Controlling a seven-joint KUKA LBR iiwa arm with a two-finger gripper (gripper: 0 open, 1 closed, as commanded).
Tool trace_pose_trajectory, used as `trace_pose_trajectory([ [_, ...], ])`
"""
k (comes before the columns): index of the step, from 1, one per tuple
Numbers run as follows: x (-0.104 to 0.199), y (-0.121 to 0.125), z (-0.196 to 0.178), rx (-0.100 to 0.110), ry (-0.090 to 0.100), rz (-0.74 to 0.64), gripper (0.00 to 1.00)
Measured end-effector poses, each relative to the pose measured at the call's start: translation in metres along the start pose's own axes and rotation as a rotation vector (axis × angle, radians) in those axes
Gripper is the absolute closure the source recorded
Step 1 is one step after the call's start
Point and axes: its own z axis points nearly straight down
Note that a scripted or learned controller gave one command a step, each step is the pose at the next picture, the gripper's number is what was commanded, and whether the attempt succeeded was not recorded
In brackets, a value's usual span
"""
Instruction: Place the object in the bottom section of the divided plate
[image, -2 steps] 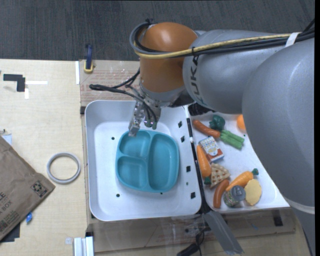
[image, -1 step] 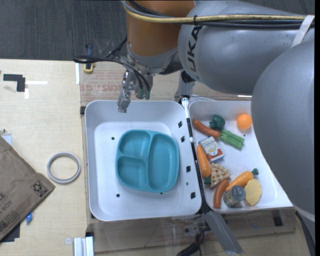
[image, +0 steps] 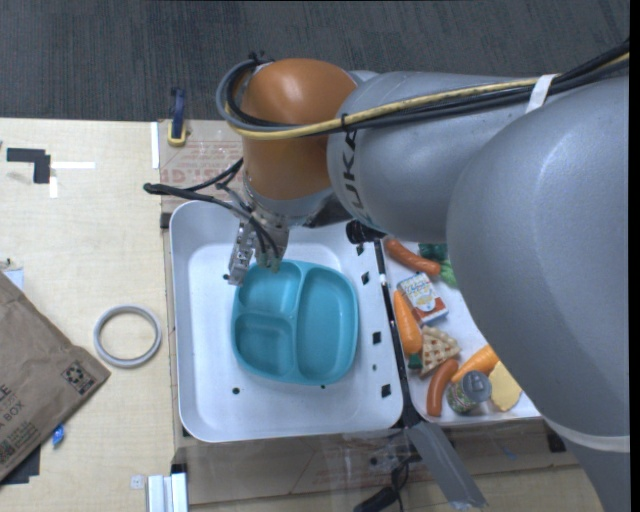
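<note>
The camera view shows you the gripper (image: 247, 262) hanging over the far left rim of the plate (image: 296, 322), which sits in the left bin (image: 200, 400). You cannot tell whether the jaws are wide or narrow, and nothing shows between them.

The candidate objects lie in the right bin (image: 530, 412): carrots (image: 405, 322), a sausage (image: 438, 386), a cheese wedge (image: 505, 388), a small carton (image: 420, 296) and a can (image: 466, 392). Which one is meant is unclear. They look like light, hard plastic toys, probably slick. Take a long piece across its narrow middle.
</note>
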Motion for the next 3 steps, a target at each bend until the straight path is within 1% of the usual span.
trace_pose_trajectory([
  [1, -0.019, 0.005, 0.003, -0.001, -0.003, -0.039, 1.0],
  [2, -0.012, -0.086, 0.047, -0.002, -0.001, -0.169, 1.0],
  [3, 0.043, -0.114, 0.041, -0.009, -0.015, -0.392, 1.0],
])
